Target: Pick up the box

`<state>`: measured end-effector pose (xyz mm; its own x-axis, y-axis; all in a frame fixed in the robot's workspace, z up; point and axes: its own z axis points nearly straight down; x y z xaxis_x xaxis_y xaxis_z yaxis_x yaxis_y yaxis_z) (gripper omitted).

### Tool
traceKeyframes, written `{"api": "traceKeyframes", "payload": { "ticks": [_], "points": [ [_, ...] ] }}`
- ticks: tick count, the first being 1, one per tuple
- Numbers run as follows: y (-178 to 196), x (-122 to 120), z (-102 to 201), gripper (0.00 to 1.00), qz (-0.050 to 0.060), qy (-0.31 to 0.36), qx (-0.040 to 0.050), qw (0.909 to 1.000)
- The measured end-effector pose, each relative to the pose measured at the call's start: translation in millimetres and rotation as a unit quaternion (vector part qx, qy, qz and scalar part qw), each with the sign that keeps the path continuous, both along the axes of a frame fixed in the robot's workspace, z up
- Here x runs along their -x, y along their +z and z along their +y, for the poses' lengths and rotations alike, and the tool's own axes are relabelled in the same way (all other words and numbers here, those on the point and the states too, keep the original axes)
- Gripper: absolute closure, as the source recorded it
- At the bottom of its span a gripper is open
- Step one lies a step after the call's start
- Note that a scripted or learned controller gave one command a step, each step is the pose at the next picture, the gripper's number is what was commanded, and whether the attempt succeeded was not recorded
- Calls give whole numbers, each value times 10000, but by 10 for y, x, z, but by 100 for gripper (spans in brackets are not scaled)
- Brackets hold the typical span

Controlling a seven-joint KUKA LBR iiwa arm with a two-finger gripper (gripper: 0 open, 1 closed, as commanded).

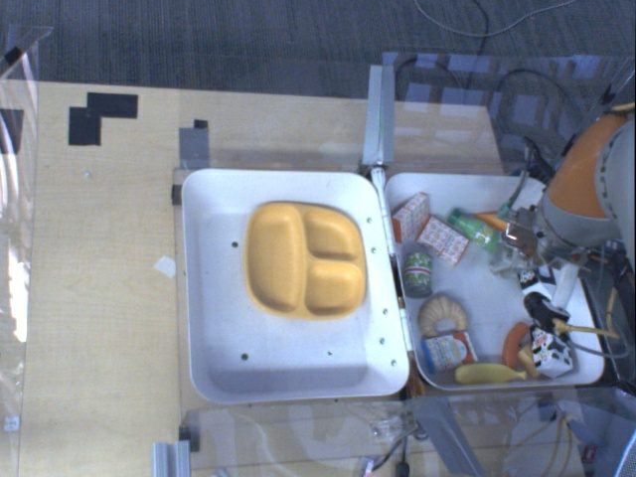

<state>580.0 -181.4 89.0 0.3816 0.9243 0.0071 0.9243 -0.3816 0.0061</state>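
We're looking at the approach step: the arm [586, 182] is hanging over the right bin's [588, 374] far right side, nothing picked yet. The box [410, 213] is sitting at the bin's top-left corner, just beside a patterned packet [442, 239] and above a can [417, 270]. Gripper state we're not able to tell. Next move is calling for a traverse left across the bin, then a descent onto the box

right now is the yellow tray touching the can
Apart. The camera view shows the yellow tray in the left bin and the can in the right bin, the bin walls between them.
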Motion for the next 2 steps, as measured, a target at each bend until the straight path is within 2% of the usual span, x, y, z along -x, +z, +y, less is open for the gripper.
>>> {"api": "traceKeyframes", "payload": {
  "ticks": [1,2],
  "points": [
    [7,-23,628,100,-29,1816,50,9834],
    [-5,-548,1000,100,-26,1685,42,9857]
  ]
}}
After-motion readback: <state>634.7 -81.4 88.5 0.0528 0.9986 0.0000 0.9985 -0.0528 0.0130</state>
